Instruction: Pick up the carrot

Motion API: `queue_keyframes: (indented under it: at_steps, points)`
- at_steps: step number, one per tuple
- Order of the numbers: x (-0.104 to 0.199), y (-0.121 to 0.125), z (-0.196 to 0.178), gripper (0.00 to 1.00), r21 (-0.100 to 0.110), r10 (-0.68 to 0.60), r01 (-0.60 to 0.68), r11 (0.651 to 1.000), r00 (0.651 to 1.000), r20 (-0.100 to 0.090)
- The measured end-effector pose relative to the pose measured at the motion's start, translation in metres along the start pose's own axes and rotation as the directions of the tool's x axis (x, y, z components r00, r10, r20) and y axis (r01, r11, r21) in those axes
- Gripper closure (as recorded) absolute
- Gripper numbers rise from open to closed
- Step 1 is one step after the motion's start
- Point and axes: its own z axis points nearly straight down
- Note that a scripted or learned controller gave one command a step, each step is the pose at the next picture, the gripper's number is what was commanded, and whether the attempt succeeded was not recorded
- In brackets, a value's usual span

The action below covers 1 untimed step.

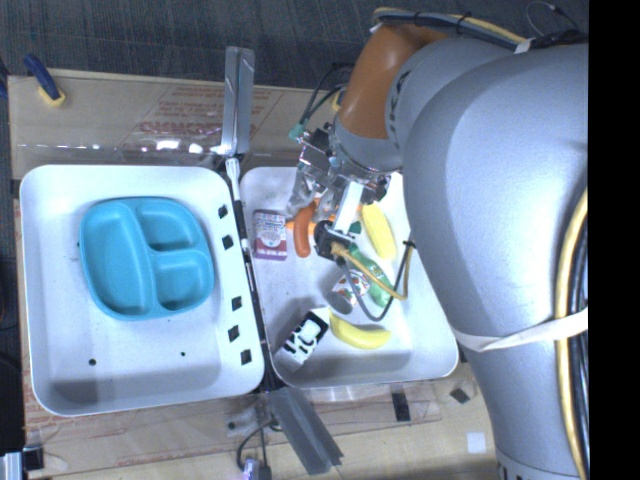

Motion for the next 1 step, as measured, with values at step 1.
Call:
queue_keyframes:
  at_steps: [1]
  points:
    - [-0.0281, -0.0502, -0.0090, 1.00, 0.002, -0.070, 0.070, 0.998, 0.998, 0.001]
